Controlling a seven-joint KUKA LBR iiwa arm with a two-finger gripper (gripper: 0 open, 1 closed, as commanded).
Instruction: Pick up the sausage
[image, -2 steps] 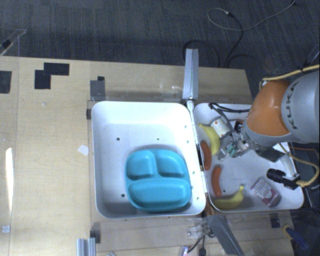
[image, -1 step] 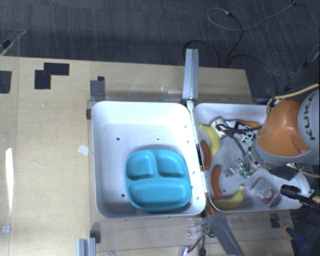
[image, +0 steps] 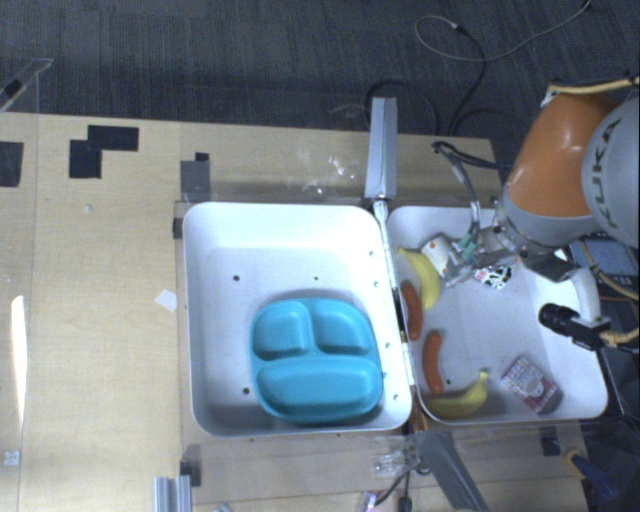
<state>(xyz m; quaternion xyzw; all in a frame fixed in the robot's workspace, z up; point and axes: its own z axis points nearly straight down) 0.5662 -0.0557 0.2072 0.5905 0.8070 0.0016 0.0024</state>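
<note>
Jaws (image: 470, 258): whether they are apart or together cannot be told, since they are showing as a small tangle of grey metal low over the right bin (image: 590, 400), near its far wall. Nothing is visibly sitting between them. Arm (image: 560, 170) is reaching in from the right, its orange band bulging above the bin's far right corner, with the grey wrist angling down and toward the left so that the tool end is pointing at the bin's far left part. Cables are trailing from the wrist toward the far edge of the tabletop (image: 90, 330).

Two sausages are lying in the right bin. One sausage (image: 411, 306) is lying along the left wall, just beside a banana (image: 424, 277) in the far left corner, which is lying just left of the jaws. Second sausage (image: 433, 362) is lying nearer the near wall, its near end touching or almost touching a second banana (image: 463, 397) that is curving along the near edge. Both sausages are lying apart from the jaws.

Small packet (image: 529, 383) is resting toward the near right corner. Left bin (image: 215, 300) is carrying a blue tray (image: 315, 360) with compartments, sitting against its near right part.
</note>
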